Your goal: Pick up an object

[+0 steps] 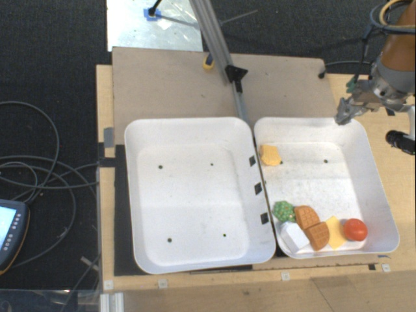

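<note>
My gripper (343, 114) hangs at the far right corner of the right bin (370, 168), just over its rim, with nothing seen between its fingers. A yellow piece (270, 155) lies by the right bin's left wall. Along the bin's near side sit a green broccoli-like piece (283, 210), a brown waffle-like piece (312, 225), a white block (294, 237), a yellow wedge (335, 231) and a red tomato (355, 229). All of these lie well below and left of the gripper.
The left bin (140, 194) adjoins the right bin. A grey pole (214, 34) slants across the cardboard backing behind the bins. Cables and a tablet (10, 229) lie on the floor at left.
</note>
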